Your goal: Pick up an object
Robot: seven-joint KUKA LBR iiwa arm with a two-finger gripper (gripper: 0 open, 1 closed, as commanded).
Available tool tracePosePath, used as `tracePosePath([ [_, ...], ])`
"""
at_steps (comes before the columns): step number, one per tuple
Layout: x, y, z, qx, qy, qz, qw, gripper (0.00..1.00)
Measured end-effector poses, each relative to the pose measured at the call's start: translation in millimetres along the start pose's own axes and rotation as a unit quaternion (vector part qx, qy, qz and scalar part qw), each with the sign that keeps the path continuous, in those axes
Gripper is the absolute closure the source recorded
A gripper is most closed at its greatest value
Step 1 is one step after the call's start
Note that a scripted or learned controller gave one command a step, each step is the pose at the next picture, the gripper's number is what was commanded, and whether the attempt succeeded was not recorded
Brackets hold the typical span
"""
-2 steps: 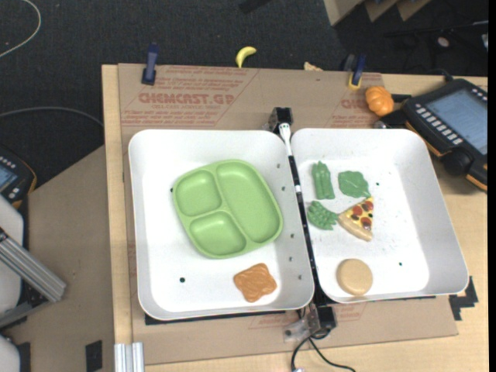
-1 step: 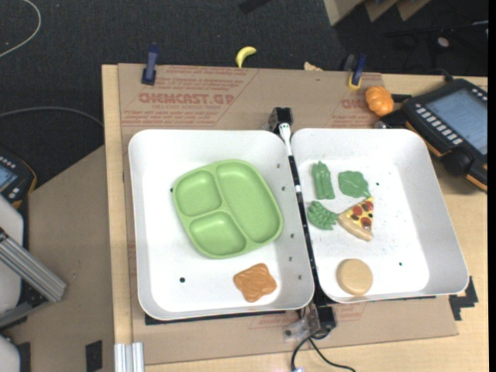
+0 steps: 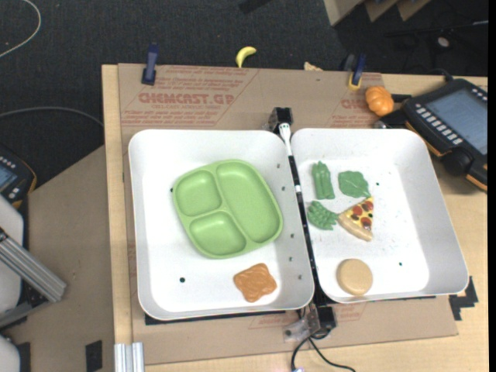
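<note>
In the left bin [image 3: 155,161] lies a green three-compartment plate [image 3: 225,208], and an orange-brown cookie-like piece [image 3: 255,282] sits near that bin's front edge. The right bin [image 3: 411,169] holds a green asparagus-like piece [image 3: 322,180], a green leaf [image 3: 353,183], another green leafy piece [image 3: 321,215], a pizza slice [image 3: 359,219] and a round tan bun [image 3: 355,277].
On the cardboard behind the bins lie a small yellow banana [image 3: 246,55] and an orange toy [image 3: 379,100], with blue clamps [image 3: 149,65] at the back edge. A black handheld pendant [image 3: 453,122] rests at the right. A black clip [image 3: 280,119] joins the bins.
</note>
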State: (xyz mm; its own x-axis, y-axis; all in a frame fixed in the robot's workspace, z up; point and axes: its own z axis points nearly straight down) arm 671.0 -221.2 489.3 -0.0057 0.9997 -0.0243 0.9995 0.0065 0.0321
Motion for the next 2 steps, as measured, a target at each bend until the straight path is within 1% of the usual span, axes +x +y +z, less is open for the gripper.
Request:
tracePosePath([
  [2,0.2,1.9,-22.6,-0.005,-0.004,-0.001,1.0000,1.00],
])
